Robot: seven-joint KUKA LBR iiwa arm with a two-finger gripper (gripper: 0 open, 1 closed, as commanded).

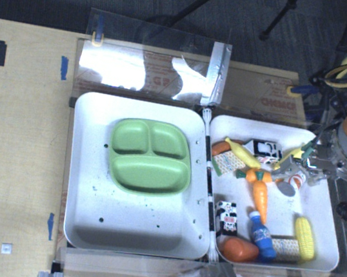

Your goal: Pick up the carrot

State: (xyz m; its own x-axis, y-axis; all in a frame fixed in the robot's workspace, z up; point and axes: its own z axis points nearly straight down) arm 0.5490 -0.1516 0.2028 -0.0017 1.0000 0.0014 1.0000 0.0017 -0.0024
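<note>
One carrot (260, 195) is lying lengthwise near-to-far, tip pointing near; gripper (292, 165) is hovering, whether spread, I cannot tell.

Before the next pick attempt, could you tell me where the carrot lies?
The carrot lies mid right bin, below the banana, above the blue bottle.

Bright overhead light, harsh glare on clear panel (142, 71), slight softness.

Left bin (86, 153) holds a green divided plate (151, 156). Right bin (333, 225): banana (241, 154) far left, corn cob (305, 237) near right, blue bottle (262, 236) beside orange fruit (239, 249), cow-patterned carton (227, 217).
</note>
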